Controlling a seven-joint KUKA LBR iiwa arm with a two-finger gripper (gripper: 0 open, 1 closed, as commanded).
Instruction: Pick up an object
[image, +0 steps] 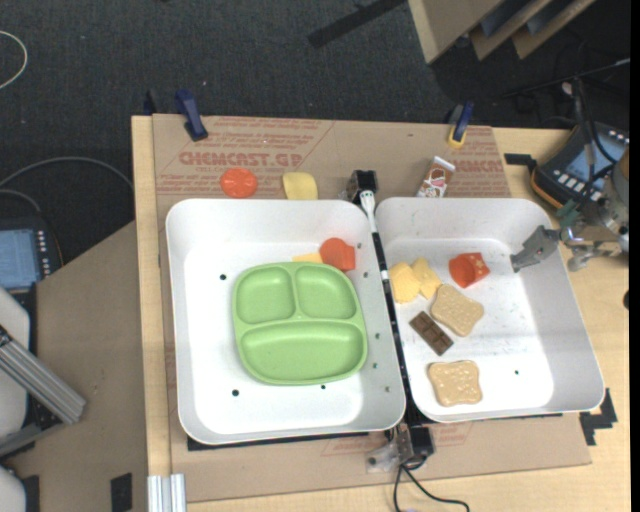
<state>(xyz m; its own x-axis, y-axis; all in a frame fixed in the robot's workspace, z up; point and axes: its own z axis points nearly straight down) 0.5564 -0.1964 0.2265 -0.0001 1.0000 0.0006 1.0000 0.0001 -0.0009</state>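
The surface (100, 300) carries two white bins; the left bin (200, 240) holds a green divided plate (298, 324), the right bin (570, 340) holds the food pieces. The end effector (530, 252) hovers at the right bin's 2 o'clock edge; whether it is released or clenched cannot be told, and nothing is seen in it. The red piece (468, 268), judged the nearest candidate, lies at 9 o'clock from it, just apart and compact, with no marked long axis. Dark floor surrounds the surface
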